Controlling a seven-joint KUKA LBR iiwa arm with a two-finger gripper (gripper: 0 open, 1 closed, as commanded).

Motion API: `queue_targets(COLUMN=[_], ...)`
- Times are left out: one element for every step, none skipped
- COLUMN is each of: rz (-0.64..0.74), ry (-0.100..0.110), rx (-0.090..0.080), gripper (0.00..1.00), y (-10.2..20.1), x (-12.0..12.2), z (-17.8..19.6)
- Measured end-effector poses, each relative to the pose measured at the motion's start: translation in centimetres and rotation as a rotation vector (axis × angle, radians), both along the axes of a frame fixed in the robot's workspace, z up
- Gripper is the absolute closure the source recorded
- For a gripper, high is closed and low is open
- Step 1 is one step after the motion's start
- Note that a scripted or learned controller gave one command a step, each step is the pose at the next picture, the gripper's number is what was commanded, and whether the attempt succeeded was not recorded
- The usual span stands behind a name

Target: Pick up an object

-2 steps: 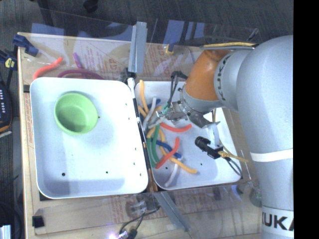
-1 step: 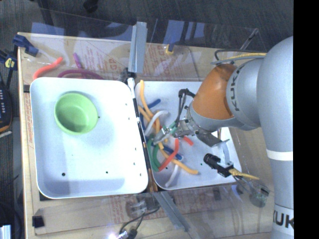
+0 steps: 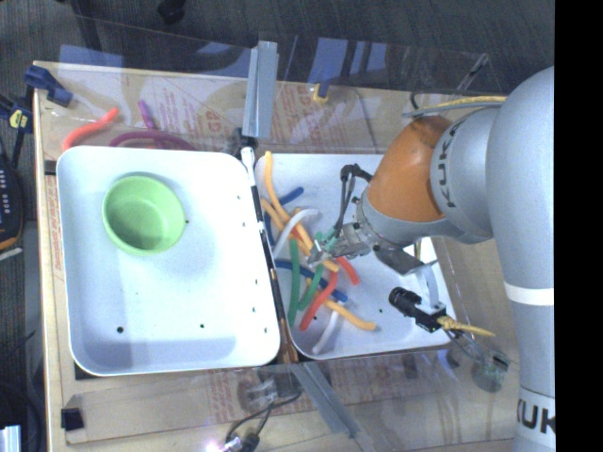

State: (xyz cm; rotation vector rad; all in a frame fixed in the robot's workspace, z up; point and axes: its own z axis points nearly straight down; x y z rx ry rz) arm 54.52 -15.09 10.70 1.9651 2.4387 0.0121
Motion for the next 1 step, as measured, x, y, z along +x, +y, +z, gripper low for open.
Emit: queue_targets(rz=[-0.087], ry=[0.014], rx=[0.001], gripper=[1.00], y=[3.63], x=[4.25], z=[12.27])
